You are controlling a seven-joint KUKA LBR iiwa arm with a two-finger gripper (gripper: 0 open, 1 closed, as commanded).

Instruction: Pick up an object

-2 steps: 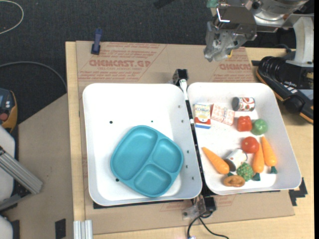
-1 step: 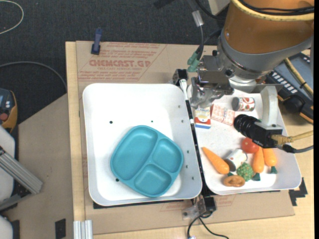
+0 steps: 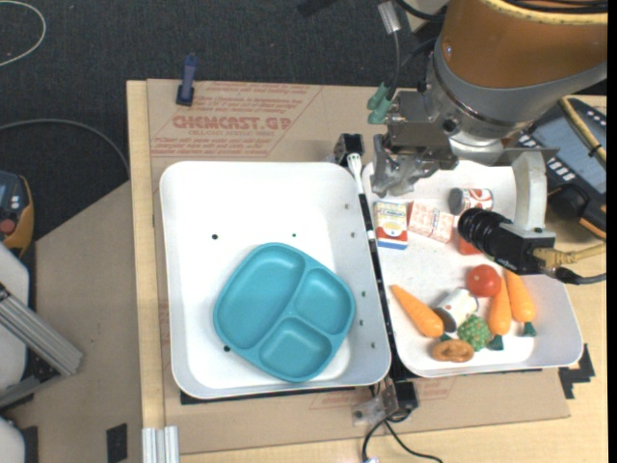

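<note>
Camera view | hand (image 3: 389, 183) above small carton (image 3: 390, 225) | right bin (image 3: 559, 340)

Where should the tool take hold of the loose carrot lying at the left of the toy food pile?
Probably mid-body on the carrot, from straight above. It lies flat, slanting from upper left to lower right, so close across its width; its lower end touches neighbouring toys.

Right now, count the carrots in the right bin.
3. One carrot lies near the bin's left wall, tilted. Two more stand side by side near the right: carrot and carrot. The arm covers the bin's top, so others may be hidden.
</note>
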